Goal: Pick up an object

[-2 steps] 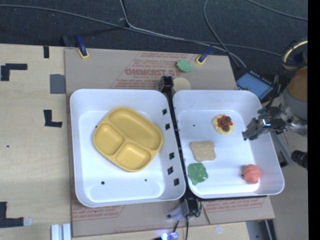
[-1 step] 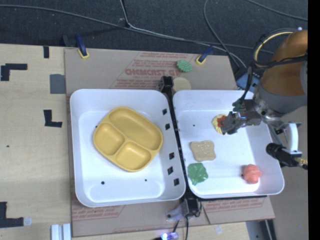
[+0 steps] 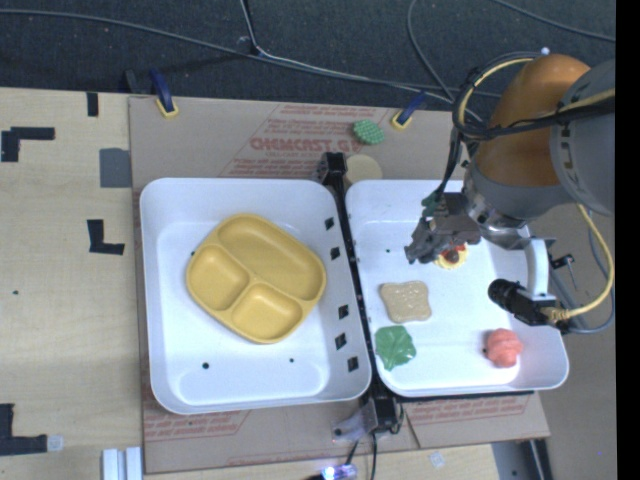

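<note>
My gripper (image 3: 432, 250) hangs low over the middle of the right bin (image 3: 400, 200), its dark fingers pointing down and left. A small red and yellow object (image 3: 454, 258) peeks out right beside the fingers, partly hidden by them. Just below the gripper lies a tan toast-like piece (image 3: 405, 301). A green leafy piece (image 3: 395, 346) lies nearer the bin's front, and a pink-red lump (image 3: 503, 346) rests at the front right.
The left bin (image 3: 170, 368) holds a yellow divided plate (image 3: 255, 276). A black divider (image 3: 345, 258) runs between the bins. A small green object (image 3: 368, 131) lies on the cardboard behind the bins. Cables arc above the arm.
</note>
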Available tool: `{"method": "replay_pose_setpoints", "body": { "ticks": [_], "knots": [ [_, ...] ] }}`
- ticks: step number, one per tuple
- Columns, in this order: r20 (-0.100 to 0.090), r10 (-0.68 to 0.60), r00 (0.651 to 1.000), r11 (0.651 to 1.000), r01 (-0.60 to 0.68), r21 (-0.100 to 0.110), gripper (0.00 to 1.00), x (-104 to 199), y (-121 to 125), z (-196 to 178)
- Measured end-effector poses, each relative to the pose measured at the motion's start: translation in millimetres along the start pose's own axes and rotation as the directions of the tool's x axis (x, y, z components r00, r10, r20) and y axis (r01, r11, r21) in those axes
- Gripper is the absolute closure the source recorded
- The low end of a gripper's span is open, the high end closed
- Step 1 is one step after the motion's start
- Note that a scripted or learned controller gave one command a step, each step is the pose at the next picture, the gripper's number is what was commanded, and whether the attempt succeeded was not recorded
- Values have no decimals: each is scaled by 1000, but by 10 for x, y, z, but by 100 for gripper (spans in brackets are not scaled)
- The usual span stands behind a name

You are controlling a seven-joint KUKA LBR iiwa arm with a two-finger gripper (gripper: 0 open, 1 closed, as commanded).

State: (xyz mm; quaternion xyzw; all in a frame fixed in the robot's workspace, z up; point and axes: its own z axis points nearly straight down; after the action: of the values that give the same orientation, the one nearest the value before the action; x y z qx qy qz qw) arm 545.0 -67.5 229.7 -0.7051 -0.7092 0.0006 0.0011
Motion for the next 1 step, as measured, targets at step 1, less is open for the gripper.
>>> {"method": "replay_pose_setpoints", "body": {
  "ticks": [1],
  "knots": [
    [0, 0, 1000, 1000, 0, -2, 100, 447, 168, -66]
  ]
}}
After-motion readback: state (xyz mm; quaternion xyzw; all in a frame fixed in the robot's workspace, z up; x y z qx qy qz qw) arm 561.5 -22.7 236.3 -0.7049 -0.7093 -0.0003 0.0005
